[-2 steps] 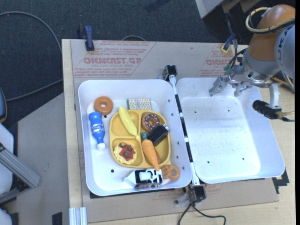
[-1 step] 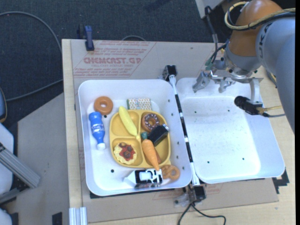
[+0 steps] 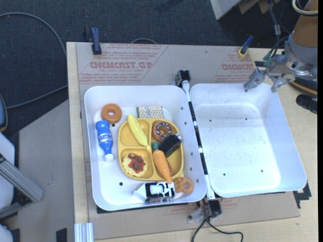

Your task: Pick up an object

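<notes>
The gripper (image 3: 264,81) hung over the far right corner of the right bin (image 3: 282,173), its two fingers spread apart with nothing between them. All the pickable objects lay well apart from it in the left bin (image 3: 93,150). There a yellow divided plate (image 3: 122,150) carried a banana (image 3: 136,129), a chocolate-iced doughnut (image 3: 162,130), a black block (image 3: 169,144), a carrot (image 3: 162,166) and a small pizza (image 3: 136,163). Beside the plate's left edge lay a blue bottle (image 3: 104,140) and, near the bin's far left corner, a plain doughnut (image 3: 111,113). A pretzel (image 3: 184,186) and a black-and-white packet (image 3: 159,190) sat along the near wall.
</notes>
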Robot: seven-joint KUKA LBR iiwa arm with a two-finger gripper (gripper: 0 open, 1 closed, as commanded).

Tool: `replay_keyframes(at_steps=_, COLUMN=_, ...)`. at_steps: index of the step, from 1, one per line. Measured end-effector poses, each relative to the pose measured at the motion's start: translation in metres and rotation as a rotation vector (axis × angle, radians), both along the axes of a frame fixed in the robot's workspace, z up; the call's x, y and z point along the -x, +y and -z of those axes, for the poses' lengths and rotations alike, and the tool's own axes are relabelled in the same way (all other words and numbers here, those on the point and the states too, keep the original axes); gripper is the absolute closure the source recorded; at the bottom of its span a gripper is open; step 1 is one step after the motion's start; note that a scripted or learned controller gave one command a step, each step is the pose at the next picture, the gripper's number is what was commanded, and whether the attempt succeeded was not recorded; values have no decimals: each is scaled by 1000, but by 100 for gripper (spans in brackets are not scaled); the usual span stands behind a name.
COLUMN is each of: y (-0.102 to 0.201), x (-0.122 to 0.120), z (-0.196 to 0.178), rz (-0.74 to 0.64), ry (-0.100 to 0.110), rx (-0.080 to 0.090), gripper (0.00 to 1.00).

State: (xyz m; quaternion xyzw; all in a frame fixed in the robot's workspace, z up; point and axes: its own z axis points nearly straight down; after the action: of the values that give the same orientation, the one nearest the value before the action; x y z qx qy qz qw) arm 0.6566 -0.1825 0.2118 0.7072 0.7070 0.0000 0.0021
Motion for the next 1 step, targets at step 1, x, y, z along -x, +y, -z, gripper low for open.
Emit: replay_keyframes(at_steps=1, y=-32, x=-2, z=128, rz=-3, ry=7, rx=-10, gripper=0)
